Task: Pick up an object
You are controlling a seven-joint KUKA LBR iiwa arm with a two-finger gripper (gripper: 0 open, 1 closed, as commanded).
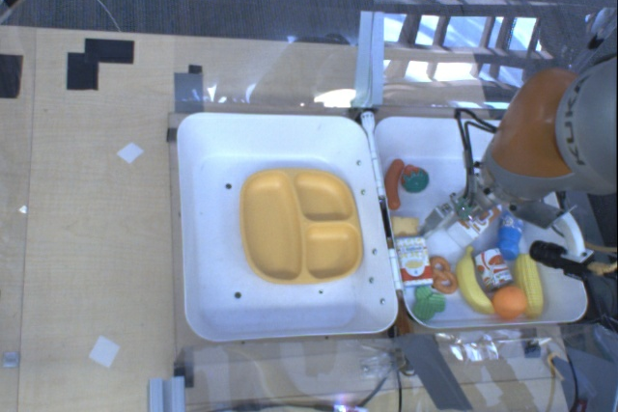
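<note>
We start with the bench (87,236), which carries two white bins side by side. The left bin (208,207) holds a yellow divided tray (299,225); the right bin (425,145) holds all the small things we might lift. The arm (541,125) comes in from the right and hangs over the right bin, its hand (463,207) low near the bin's middle; we cannot tell how the hand is set.

Our worry is crowding. At the near right of the bin a banana (469,283), a corn cob (531,283), an orange (510,302) and a small can (494,267) lie packed together, touching, so closing there could catch two at once or squeeze one out sideways. The blue bottle (509,234) sits just beside the hand and could be knocked over. Near the bin's left wall lie a juice carton (413,260), a pretzel (443,275), a green piece (430,302), and farther off a carrot (394,183); reaching these risks striking the wall.
</note>
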